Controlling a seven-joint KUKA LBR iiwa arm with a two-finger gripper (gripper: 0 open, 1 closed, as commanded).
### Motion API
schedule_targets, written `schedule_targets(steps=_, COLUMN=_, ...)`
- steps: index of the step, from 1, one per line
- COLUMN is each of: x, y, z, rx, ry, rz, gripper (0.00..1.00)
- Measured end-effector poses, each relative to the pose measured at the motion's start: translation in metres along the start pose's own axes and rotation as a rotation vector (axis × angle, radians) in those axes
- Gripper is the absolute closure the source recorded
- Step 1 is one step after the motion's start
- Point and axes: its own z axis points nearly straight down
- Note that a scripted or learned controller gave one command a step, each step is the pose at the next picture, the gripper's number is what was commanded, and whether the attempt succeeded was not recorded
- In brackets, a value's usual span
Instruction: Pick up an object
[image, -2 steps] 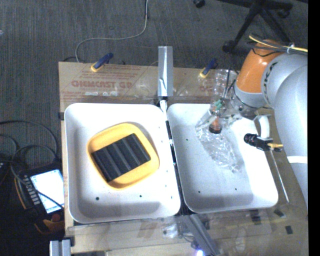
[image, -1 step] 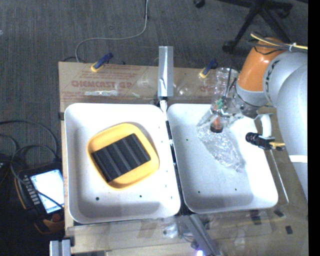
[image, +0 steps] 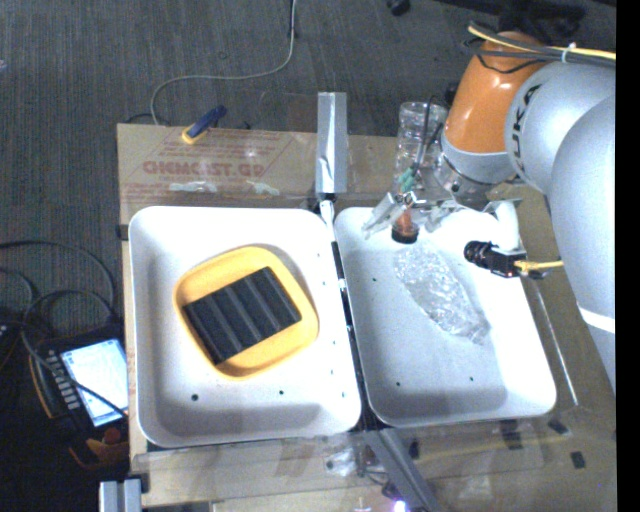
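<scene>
A yellow pad with a black ribbed top lies flat in the left bin. A crumpled clear plastic bottle lies in the right bin, slanting from its upper middle toward the right. My gripper hangs over the far edge of the right bin, just above the bottle's upper end. Its two silver fingers are spread apart. A small orange-brown piece shows between them; I cannot tell whether it is a loose object or part of the gripper.
A clear plastic container stands behind the right bin on the cardboard sheet. A black plug on a yellow cable hangs at the right bin's far right. A metal post rises between the bins. A blue-and-yellow tool lies at the back left.
</scene>
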Motion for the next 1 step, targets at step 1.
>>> schedule_targets(steps=1, x=-0.0008, y=0.0003, z=0.0002, rx=0.000, ry=0.002, rz=0.110, gripper=1.00)
